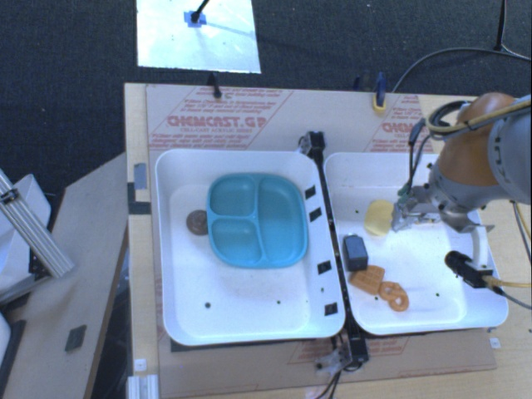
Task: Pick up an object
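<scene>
From above, the gripper (402, 219) hangs low in the right bin (478, 306), just beside a yellow block (378, 217) lying to its left. Whether they touch, or how wide the gripper stands, I cannot tell.

bins (191, 322) white | divided plate (256, 220) turquoise | disc (197, 222) at plate's 9 o'clock brown | block (378, 218) pale yellow | box (356, 252) dark grey | pretzel shapes (382, 287) orange | arm (486, 152) grey, orange band

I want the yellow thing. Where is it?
The yellow thing lies in the right bin, near its left wall, just left of the tool.
</scene>
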Robot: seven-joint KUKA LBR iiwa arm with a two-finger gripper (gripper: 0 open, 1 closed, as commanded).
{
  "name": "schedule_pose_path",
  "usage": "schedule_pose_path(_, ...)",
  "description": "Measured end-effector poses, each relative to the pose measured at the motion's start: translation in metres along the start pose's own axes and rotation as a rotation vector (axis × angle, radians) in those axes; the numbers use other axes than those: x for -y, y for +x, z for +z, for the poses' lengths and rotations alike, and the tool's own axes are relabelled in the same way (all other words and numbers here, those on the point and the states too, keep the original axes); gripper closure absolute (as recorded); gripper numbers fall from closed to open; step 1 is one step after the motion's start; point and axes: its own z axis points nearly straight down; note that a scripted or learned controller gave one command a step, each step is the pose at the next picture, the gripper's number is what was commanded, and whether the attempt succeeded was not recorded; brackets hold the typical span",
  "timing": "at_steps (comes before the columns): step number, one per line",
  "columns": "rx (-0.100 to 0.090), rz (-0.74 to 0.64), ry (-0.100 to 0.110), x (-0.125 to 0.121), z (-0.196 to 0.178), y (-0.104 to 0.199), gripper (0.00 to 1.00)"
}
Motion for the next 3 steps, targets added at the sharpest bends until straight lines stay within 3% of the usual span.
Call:
schedule_pose_path(2, 0.000, -0.004, -0.003, -0.006, -0.118, 0.003, 1.00)
schedule_pose_path(3, -0.003, -0.010, 0.000, -0.012, -0.127, 0.065, 1.00)
